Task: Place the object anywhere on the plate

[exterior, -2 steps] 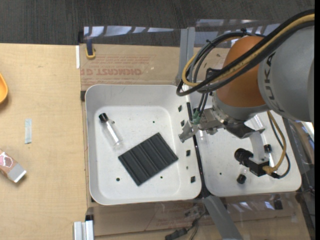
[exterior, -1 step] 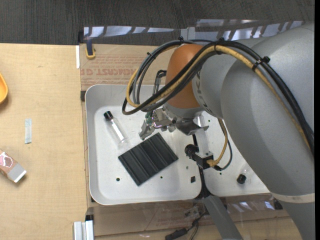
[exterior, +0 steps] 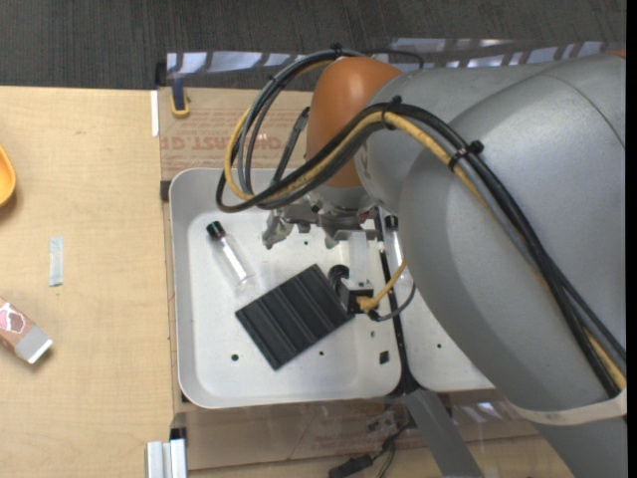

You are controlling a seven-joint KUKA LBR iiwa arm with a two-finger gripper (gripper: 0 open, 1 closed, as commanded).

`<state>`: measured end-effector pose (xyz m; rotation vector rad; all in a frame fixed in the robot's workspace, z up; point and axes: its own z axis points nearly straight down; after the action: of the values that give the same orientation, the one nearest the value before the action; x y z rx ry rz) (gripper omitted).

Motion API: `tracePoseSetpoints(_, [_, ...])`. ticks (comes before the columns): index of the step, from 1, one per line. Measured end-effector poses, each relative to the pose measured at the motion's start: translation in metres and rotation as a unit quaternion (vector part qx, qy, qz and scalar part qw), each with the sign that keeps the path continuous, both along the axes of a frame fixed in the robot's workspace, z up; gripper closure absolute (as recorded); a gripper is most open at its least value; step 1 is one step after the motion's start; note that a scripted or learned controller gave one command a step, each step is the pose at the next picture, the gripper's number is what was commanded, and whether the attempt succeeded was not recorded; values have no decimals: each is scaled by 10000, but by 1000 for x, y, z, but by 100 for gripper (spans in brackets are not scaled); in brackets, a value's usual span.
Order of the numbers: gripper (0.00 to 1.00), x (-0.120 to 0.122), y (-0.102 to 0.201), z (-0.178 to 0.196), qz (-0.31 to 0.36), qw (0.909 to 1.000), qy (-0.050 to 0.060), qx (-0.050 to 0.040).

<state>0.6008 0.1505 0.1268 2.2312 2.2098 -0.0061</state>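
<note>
**Grey arm hangs low over white bin**

Grey and orange-banded, the arm [exterior: 478,187] reaches into the left white bin [exterior: 199,366], its gripper [exterior: 320,229] low over the floor; how the jaws stand cannot be told from here. A ridged black plate [exterior: 294,317] lies just below the jaws. A clear vial with a black cap [exterior: 228,252] rests to their left, apart from them.

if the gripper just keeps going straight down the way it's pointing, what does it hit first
Probably the white bin's floor. The gripper hangs between the clear vial and the black ridged plate, apparently over bare floor, though depth is hard to judge.
</note>
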Motion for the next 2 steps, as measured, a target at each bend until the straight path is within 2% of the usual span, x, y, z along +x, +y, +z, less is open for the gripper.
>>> tracePoseSetpoints(1, [0,18,56,-14,-1674,9859,-2,-7])
tracePoseSetpoints(2, [0,11,77,-13,-2950,9555,-8,-5])
